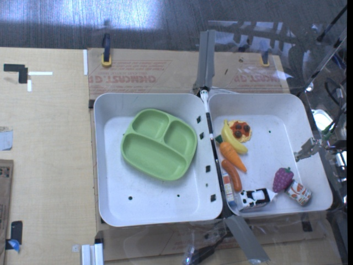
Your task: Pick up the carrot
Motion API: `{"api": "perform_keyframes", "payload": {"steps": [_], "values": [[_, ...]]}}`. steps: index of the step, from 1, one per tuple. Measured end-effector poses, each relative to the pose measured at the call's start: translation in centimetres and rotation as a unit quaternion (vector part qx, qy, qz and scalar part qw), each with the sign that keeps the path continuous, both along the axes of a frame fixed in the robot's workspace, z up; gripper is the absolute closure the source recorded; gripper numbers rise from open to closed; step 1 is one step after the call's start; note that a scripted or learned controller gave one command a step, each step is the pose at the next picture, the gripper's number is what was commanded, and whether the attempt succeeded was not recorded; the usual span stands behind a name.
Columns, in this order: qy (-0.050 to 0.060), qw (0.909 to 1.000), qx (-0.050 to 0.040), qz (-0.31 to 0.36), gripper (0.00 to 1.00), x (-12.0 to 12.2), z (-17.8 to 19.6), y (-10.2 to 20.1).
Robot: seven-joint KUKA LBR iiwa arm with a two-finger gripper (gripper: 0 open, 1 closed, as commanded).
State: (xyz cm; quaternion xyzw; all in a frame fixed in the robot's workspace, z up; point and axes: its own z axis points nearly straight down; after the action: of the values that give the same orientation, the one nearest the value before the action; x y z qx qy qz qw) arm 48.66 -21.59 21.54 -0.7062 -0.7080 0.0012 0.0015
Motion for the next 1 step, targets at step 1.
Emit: {"api": "perform_keyframes", "payload": {"steps": [1], "values": [[-0.001, 0.9971, -0.0011, -0.076, 0.00, 0.68, 4.60, 7.13]]}}
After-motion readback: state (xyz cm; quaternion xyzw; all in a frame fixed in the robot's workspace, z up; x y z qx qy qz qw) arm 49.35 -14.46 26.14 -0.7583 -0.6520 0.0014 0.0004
